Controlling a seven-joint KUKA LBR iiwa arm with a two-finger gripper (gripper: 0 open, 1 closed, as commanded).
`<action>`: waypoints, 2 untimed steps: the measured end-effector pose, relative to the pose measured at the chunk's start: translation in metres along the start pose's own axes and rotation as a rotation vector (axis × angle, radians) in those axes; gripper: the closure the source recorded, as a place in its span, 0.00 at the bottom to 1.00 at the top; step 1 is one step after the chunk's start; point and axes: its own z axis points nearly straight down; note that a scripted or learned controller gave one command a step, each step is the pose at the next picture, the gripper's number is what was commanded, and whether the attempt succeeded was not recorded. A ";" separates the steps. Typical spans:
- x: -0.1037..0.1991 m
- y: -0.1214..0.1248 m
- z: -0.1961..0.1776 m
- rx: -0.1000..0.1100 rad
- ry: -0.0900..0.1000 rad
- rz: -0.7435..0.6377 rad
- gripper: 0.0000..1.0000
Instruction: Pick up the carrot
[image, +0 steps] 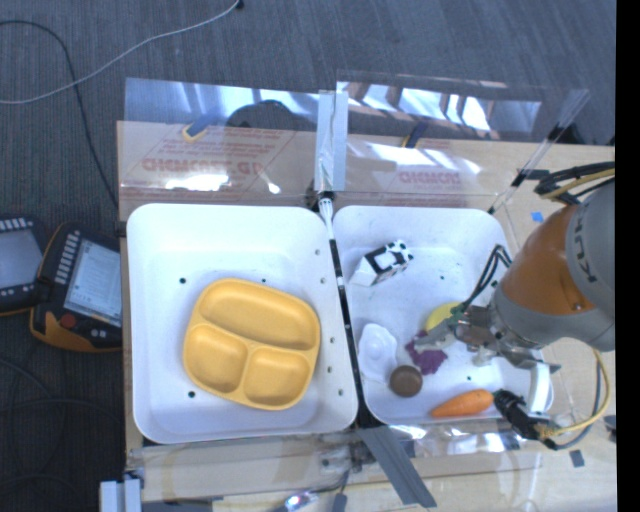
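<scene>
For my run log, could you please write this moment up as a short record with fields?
left bin: holds a yellow divided tray
right bin: carrot, brown ball, purple item, black-and-white toy, white item
carrot: lies near the front wall, apart from the brown ball
arm: reaches in over the right bin's right side
tool: above the purple item, not on the carrot

Two white bins (150, 300), one yellow tray (252, 342), one carrot (462, 404).

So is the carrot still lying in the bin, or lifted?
Lying in the bin. The carrot rests flat on the right bin floor, apart from the tool.
</scene>
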 end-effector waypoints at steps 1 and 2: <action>0.058 -0.009 -0.001 -0.010 0.000 -0.114 0.00; -0.012 0.003 -0.029 0.019 0.001 0.109 0.00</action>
